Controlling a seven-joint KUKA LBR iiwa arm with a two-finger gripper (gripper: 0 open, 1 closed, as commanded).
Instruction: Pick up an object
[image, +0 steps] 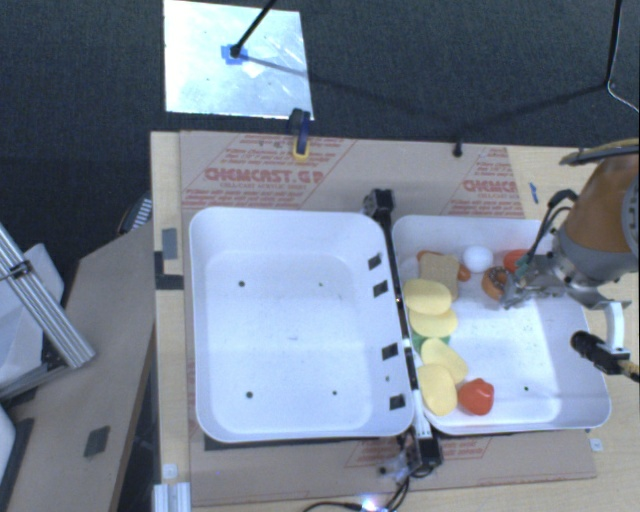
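**Toy food crowds the right bin's left wall and far edge**

Dark carpet surrounds a bench laid with printed cardboard, on which 2 white bins sit side by side. Nothing lies on the left bin floor. The right bin holds everything. Along its left wall runs a column of 4 yellow pieces, pale and rounded, overlapping one another, with a green piece peeking out between them. A red piece touches the lowest yellow one near the bin's near edge. At the far edge lie a tan slice, a white ball just beside it, a brown piece and an orange-red piece toward the far right corner.

The gripper hangs low over the far right part of that bin, close to the brown piece. How wide the claw stands, and whether anything is in it, cannot be told from this slant.

These look like hollow plastic play food: probably light, stiff and rather slick, so a hard pinch may squirt them sideways. The brown piece is nearest and seems the likely target; a hold across its widest middle should seat best. The ball would likely roll away. The stacked yellow pieces, pressed against the wall, leave little room for a finger on that side, so the red piece, open on its right, looks an easier second choice.
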